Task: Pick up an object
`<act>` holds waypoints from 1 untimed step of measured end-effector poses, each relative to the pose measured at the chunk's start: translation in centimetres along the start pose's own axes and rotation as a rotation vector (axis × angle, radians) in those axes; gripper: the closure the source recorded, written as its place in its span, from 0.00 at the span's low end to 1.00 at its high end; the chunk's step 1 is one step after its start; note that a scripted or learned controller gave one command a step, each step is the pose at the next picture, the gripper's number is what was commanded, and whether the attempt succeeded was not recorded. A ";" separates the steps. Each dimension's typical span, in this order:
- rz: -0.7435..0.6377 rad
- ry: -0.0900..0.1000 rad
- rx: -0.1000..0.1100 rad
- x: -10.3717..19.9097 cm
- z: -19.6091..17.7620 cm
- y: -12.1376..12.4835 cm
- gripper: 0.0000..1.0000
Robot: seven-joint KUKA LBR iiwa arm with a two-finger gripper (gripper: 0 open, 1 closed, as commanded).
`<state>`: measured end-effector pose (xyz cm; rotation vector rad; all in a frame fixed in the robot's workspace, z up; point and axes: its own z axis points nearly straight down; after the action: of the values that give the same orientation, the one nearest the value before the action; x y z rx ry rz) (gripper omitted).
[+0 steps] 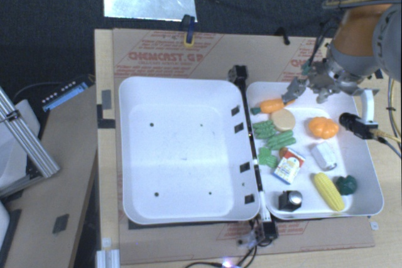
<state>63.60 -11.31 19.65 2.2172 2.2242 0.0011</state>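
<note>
The right bin [370, 180] holds several objects: an orange carrot [271, 106], a tan round disc [283, 120], an orange pumpkin [323, 127], green pea pods [265, 130], a red and white carton [289, 166], a white cylinder [325, 155], a yellow corn cob [328, 191], a dark green piece [345, 184] and a black and silver object [290, 200]. My gripper [308, 93] hangs over the bin's far edge, just right of and above the carrot. Its fingers stand spread, open, with nothing between them.
The left bin [182, 88] lies beside the right one, with a black hinged divider [248, 135] between them. A black part of the arm [357, 124] juts over the right bin's right side. Cardboard [169, 53] lines the bench beneath.
</note>
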 end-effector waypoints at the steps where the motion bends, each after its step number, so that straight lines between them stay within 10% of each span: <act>1: 0.001 0.002 0.007 2.8 5.8 -4.5 0.00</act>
<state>59.15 -8.49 13.86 2.2235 2.2273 -0.0040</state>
